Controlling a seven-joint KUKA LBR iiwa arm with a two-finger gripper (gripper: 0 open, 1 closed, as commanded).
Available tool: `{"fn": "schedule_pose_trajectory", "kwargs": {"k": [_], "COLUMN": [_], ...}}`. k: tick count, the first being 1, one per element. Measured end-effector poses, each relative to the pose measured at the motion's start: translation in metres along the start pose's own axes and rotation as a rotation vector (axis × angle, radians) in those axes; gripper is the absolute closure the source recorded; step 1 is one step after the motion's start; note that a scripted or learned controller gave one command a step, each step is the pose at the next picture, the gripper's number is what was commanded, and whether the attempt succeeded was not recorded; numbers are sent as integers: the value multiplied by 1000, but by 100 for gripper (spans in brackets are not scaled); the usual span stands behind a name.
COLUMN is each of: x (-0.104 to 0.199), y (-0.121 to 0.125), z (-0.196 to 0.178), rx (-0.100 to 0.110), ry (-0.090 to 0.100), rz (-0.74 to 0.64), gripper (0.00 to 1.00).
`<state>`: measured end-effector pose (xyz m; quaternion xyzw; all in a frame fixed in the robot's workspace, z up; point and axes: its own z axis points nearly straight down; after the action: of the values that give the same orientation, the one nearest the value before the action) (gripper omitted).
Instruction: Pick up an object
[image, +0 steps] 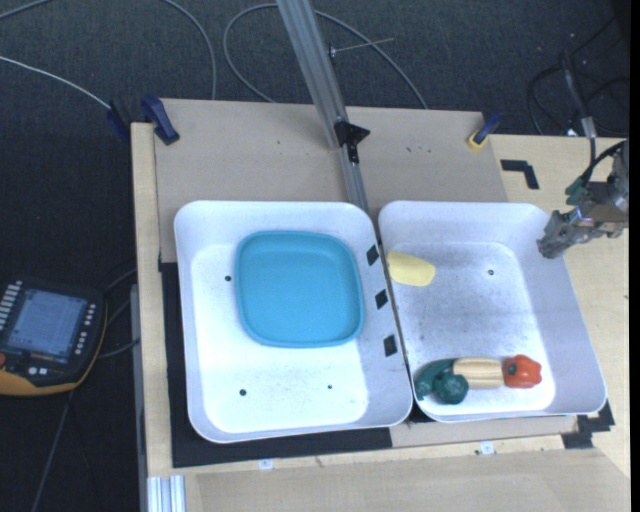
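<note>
Here your bench (250, 150) carries two bins: the left bin (200, 400) holds a blue plate (298, 288); the right bin (580, 340) holds a yellow piece (411, 269), a green, tan and red cluster (478, 375). The gripper (556, 243) hangs at the right bin's far right rim, nothing visibly held; its opening you cannot tell. You're at the approach step, I judge: next, swing inward over one object and descend.
</note>
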<state>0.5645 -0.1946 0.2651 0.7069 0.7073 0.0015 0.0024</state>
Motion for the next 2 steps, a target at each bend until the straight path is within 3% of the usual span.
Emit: {"fn": "schedule_pose_trajectory", "kwargs": {"k": [2], "x": [108], "y": [11], "z": [26], "rx": [6], "ry": [3], "rz": [-4], "gripper": [100]}}
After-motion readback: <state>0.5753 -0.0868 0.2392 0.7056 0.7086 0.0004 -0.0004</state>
